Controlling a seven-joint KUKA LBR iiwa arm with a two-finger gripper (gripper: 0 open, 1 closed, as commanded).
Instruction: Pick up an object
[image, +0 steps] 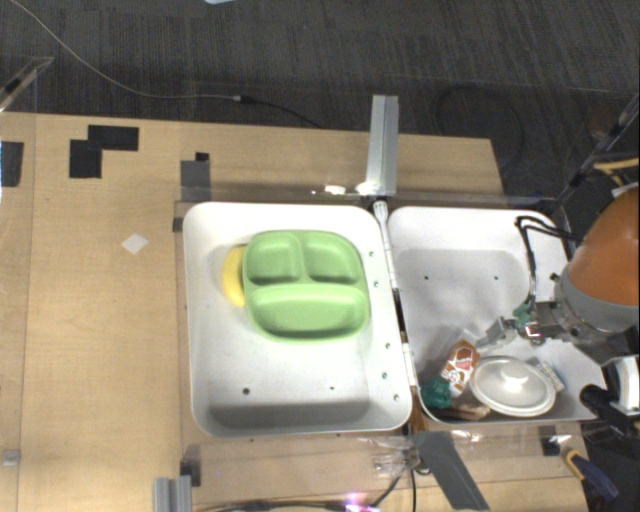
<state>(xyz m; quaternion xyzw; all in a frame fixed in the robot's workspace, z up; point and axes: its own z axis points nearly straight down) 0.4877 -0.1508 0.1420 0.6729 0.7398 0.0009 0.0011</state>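
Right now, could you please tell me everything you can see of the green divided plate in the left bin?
The green divided plate is a rounded rectangle of matte, plastic-looking material, with two small compartments on its far side and one wide one on its near side. It lies flat and upright in the far half of the left bin. A yellow object pokes out from beneath its left edge. Its compartments look bare.

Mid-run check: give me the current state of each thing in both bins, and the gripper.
green divided plate: lies flat, right way up, in the left bin, compartments bare.
yellow object: partly hidden under the plate's left edge.
white lid: flat in the right bin, near the front.
brown patterned item: left of the lid.
gripper: low above the lid; grip unclear.
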